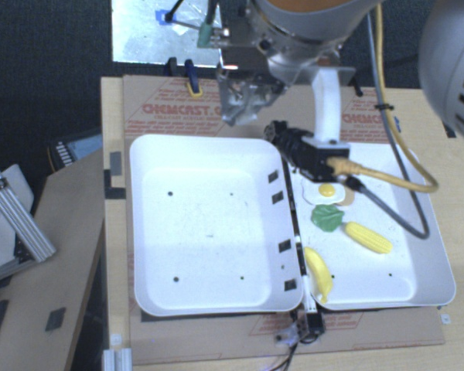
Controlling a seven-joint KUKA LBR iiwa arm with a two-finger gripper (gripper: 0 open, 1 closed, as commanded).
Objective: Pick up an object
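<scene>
Four toy foods in the shallow white right bin point(429, 280), near its left wall: fried egg point(327, 193), green leaf point(327, 218), yellow corn cob point(368, 237), yellow banana point(318, 272). Gripper point(243, 103) hangs beyond the bins' far edge; can't tell its state. I read this as pre-approach: next, centre over one piece and descend.

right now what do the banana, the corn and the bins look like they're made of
Banana: likely moulded plastic, smooth, even yellow with a slight sheen. Corn: probably plastic too, with the same flat bright yellow. Bins: thin formed white plastic by the look, matte, with rounded corners and a raised rim.
</scene>
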